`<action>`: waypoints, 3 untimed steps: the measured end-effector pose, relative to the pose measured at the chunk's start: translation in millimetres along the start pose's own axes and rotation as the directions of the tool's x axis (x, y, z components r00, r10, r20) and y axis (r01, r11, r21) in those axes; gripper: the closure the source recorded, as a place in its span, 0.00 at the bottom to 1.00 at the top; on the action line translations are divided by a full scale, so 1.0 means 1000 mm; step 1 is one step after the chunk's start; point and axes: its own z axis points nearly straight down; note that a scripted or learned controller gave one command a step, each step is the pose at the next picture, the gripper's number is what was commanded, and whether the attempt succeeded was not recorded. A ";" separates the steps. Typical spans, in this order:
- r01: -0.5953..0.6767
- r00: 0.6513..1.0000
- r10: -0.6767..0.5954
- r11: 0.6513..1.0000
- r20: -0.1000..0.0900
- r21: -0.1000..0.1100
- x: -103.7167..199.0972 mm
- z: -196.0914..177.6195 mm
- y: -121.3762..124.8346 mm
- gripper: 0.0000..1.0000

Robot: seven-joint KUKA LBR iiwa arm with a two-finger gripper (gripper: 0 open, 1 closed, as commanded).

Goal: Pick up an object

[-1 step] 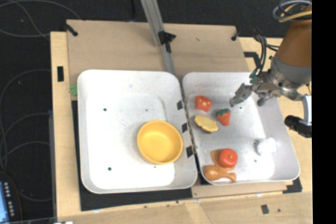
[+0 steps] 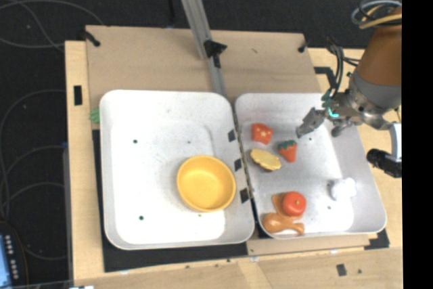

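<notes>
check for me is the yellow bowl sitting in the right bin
No, the yellow bowl sits in the left bin, while the right bin holds the small food-shaped toys.

Right bin (image 2: 358, 213): open floor along top and right side. Cluster blocks left-centre: red piece (image 2: 262, 133), yellow piece (image 2: 266, 160), strawberry (image 2: 289, 150) close together. Tomato (image 2: 293, 203) touching brown piece (image 2: 283, 224) near front edge. White lump (image 2: 342, 189) at right. Left bin (image 2: 135, 125): yellow bowl (image 2: 206, 183) occupies front right; rest open. Slanted metal pole (image 2: 195, 10) crosses above bins' back junction.
</notes>
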 end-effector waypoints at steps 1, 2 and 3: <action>-0.004 1.000 0.004 1.000 0.002 0.007 0.002 0.060 -0.007 0.00; -0.005 1.000 0.005 1.000 0.004 0.004 0.000 0.112 -0.008 0.00; -0.009 1.000 0.009 1.000 0.002 -0.002 0.000 0.098 -0.006 1.00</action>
